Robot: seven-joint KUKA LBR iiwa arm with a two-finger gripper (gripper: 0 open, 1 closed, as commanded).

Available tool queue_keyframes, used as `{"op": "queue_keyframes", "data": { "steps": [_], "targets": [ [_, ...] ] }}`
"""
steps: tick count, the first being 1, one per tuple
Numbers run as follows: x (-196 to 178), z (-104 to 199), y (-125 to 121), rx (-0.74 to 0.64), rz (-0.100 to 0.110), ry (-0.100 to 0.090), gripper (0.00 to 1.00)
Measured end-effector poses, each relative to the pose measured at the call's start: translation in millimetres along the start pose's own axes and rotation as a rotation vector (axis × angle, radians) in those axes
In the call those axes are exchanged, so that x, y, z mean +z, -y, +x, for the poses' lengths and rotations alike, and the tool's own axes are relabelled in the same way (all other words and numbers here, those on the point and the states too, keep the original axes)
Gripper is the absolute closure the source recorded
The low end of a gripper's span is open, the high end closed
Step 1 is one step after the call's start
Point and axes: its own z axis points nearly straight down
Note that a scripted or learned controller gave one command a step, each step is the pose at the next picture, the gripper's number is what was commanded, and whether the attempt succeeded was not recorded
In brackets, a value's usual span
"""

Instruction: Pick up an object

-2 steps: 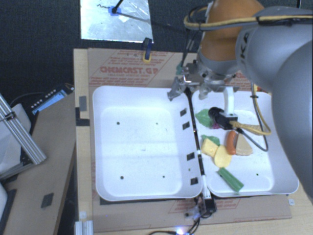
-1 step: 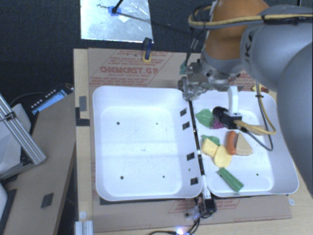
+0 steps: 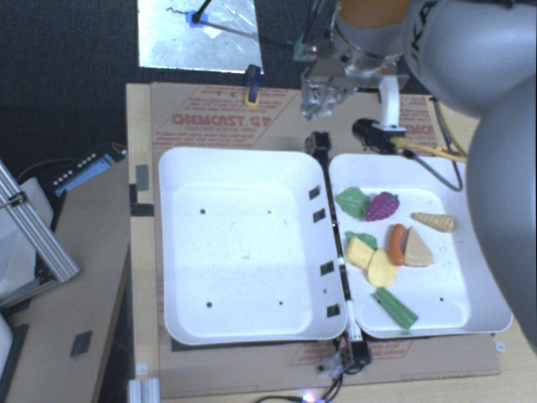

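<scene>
The toy grapes point(image 3: 383, 206) lie in the right bin point(image 3: 453, 309), beside the green leaf toy point(image 3: 352, 201); they look light, stiff, bumpy—best pinched across the middle. Gripper point(image 3: 317, 107) hangs beyond that bin; I cannot tell its jaws' state.

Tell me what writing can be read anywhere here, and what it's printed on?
"CHEMCAST GP": red print on the brown sheet under the white bins, behind the left bin.
More red print on the same sheet near the far right corner and along the near edge: too blurred to read.
Dark device at left with a row of light marks: too small to read.
</scene>
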Motion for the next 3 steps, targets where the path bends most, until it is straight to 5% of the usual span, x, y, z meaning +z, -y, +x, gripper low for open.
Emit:
{"op": "queue_keyframes", "data": {
  "steps": [2,3],
  "targets": [
    [-100.3,137.9,25.9,-0.003,0.007,-0.002,1.0],
    [-187.8,135.7,5.6,0.002,0.002,-0.001,1.0]
  ]
}}
